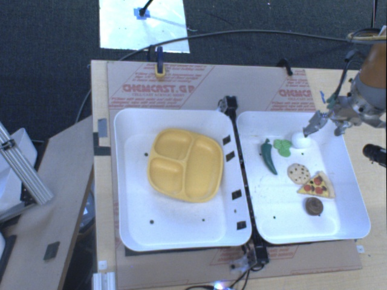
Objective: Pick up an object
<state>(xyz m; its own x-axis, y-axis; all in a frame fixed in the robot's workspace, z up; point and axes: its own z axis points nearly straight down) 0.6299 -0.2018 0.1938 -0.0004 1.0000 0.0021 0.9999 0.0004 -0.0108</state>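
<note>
One fixed camera looks down at a slant on both white bins (181, 237), from moderate height.

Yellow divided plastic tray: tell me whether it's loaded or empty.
Empty. The yellow divided plastic tray in the left white bin shows bare compartments, nothing lying in them.

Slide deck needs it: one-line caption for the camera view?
Claw over right bin near white ball; toy foods below; yellow divided plate in left bin.

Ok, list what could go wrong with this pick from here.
1. The pincer hangs by the white ball; a round thing may roll off when touched.
2. The light green piece and dark green pepper lie close beside the ball, so either might get nudged or caught.
3. The ball sits near the right bin's far wall, which may crowd the approach.
</note>
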